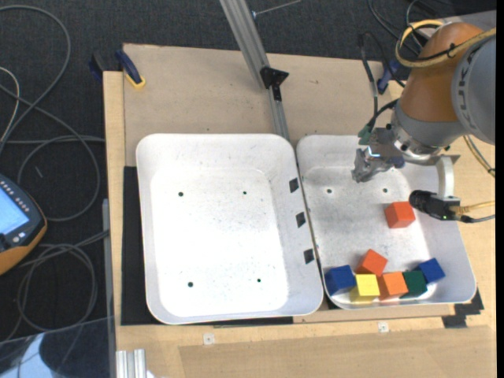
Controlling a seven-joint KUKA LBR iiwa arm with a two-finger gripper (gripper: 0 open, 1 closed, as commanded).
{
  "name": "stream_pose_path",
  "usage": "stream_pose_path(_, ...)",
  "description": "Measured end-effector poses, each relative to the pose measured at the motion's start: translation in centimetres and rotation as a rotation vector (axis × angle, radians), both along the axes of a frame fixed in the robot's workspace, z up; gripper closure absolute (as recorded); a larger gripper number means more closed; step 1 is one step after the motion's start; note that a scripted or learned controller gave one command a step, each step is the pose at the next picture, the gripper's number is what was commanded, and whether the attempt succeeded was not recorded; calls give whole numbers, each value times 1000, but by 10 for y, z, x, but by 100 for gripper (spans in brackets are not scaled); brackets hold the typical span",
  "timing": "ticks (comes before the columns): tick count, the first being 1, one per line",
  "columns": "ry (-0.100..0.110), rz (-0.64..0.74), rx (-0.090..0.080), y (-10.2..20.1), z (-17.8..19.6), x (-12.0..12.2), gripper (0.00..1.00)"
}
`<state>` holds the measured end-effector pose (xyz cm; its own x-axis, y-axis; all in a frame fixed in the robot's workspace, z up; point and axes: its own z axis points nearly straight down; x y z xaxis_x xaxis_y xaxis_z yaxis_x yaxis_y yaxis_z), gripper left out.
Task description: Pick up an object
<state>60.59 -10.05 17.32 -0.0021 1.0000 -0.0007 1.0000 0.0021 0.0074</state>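
Note:
My gripper (364, 169) hangs over the back of the right bin (340, 219), pointing down at bare bin floor, with nothing visible between its fingers. An orange block (401, 214) lies alone to the gripper's front right. Along the bin's front edge several blocks crowd together: a blue one (339, 278), a yellow one (367, 286), an orange one (374, 261), another orange one (391, 284), a green one (414, 282) and a second blue one (431, 270).
The left bin (213, 227) lies beside the right one, with small black clips along the shared wall. A metal pole (250, 46) slants across the bench behind the bins. Cables and a handheld pendant (16, 223) lie on the floor to the left.

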Motion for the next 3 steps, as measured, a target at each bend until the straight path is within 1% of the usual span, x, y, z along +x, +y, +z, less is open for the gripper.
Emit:
stream_pose_path(1, 1, 0, 0, 0, 38, 2, 100)
stream_pose_path(2, 7, 3, 3, 46, 44, -4, 100)
stream_pose_path(3, 6, 6, 4, 107, 55, -9, 100)
